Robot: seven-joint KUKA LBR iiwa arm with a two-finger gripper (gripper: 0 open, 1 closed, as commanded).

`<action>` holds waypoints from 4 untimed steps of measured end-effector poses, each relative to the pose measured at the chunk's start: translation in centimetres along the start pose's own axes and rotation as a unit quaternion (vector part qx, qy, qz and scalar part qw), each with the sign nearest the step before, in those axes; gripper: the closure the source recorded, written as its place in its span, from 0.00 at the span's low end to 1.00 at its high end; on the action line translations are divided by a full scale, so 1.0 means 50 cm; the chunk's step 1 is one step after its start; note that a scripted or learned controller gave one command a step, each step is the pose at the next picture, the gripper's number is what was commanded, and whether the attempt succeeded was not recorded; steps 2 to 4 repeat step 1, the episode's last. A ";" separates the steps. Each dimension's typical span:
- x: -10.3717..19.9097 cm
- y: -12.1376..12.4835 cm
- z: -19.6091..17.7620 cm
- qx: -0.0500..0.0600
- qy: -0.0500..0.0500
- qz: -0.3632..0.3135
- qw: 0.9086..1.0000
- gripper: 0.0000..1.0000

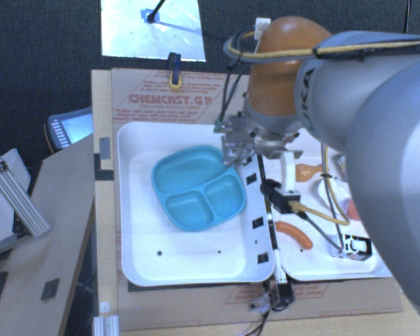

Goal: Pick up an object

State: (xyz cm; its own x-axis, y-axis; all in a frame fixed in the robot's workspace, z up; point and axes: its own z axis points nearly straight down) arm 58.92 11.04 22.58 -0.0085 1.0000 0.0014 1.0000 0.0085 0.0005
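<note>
The arm [364,96] comes in from the right and takes up the upper right of the camera view, a broad grey link near the lens with the orange band [283,61] beyond it. Below the band the wrist points down over the divide between the two bins. The pincer [234,152] hangs at the top right rim of the plate [196,194], just inside the left bin [136,257]. Whether the pincer is wide or narrow I cannot tell, since the wrist hides most of it; nothing is seen held in it. Cables [231,68] loop from the band down to the wrist.

The plate is light blue plastic with three compartments: one large at the upper left and two smaller along the lower right. It lies flat in the middle of the left bin, turned at a slant, with white bin floor all round it. Its upper right edge sits right under the pincer, and whether they touch is not clear.

In the right bin [322,271] lies an orange sausage-shaped piece [294,234], close to the divide, and a small orange thing [309,171] higher up, partly behind the arm. Both bins rest on a cardboard sheet [161,100] on the bench [63,257].
</note>
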 end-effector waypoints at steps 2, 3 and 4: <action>-0.006 -0.001 -0.003 0.000 -0.001 0.002 1.000 0.00; -0.006 -0.001 -0.003 0.000 -0.001 0.002 1.000 0.00; -0.006 -0.001 -0.003 0.000 -0.001 0.002 1.000 0.00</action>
